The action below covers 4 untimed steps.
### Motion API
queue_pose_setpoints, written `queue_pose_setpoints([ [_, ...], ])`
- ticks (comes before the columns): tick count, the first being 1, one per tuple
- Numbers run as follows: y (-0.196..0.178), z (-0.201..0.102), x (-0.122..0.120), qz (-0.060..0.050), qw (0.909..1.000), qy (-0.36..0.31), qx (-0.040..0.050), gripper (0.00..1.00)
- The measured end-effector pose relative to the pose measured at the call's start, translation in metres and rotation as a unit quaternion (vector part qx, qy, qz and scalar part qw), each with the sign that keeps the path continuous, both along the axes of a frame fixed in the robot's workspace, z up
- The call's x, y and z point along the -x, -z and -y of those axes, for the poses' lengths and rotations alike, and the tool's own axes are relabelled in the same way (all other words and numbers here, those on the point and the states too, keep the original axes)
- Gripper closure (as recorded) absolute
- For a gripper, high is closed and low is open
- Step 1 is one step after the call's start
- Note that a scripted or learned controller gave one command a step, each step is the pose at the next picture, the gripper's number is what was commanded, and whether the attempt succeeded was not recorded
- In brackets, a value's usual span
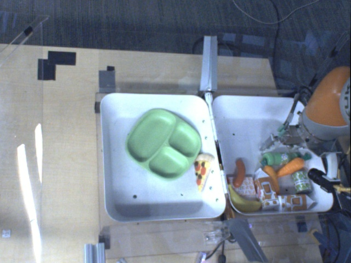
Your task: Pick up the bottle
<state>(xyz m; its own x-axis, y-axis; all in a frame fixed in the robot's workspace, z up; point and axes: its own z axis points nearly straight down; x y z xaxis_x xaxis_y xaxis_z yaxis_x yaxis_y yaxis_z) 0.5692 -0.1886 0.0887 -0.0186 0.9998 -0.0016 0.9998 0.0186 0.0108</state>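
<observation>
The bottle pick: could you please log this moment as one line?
arm: over right bin | gripper: above bottle | bottle: lying among toy food, not lifted | left bin: green tray

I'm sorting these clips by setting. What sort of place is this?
Probably a robotics lab's bin-picking bench, not a kitchen. Two shallow white bins sit side by side on a wooden bench, toy food such as a carrot and banana fills one, and a cable trails over carpet.

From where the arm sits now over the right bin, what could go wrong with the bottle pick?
1. The green bottle lies packed against a carrot and a small jar, so the gripper may nudge or catch those instead.
2. The clutter sits near the right bin's far corner, leaving little room by the wall.
</observation>
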Motion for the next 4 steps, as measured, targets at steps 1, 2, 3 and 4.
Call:
queue_pose_setpoints([
  [1,-0.013,-0.001,-0.003,0.004,1.0,-0.001,-0.0004,1.0],
  [2,-0.013,-0.001,-0.003,0.004,1.0,-0.001,-0.0004,0.0],
  [3,0.0,-0.062,-0.027,0.0,0.9993,0.037,-0.0012,0.0],
  [4,0.0,-0.016,0.001,0.0,0.9998,0.018,0.0008,0.0],
])
